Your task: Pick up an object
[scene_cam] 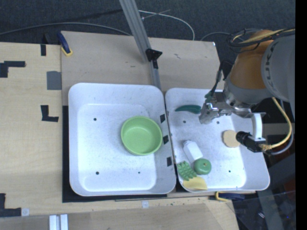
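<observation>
The end effector [209,113] hangs over the right bin [254,176], near a dark teal piece [188,109]; I cannot tell its state, and nothing shows in its grasp. This looks like the approach; next it must pick a target and descend. Further out lie a tan disc [230,138], a smooth white bottle [193,151], a round green cap [202,166], a ridged green piece [184,169] and a yellow piece [197,183]. A glossy green bowl [141,135] sits in the left bin [81,143].

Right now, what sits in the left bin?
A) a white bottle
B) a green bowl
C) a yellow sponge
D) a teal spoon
B: the green bowl sits upright, alone on the floor of the left bin; the white bottle lies in the right bin, across the divide.
</observation>
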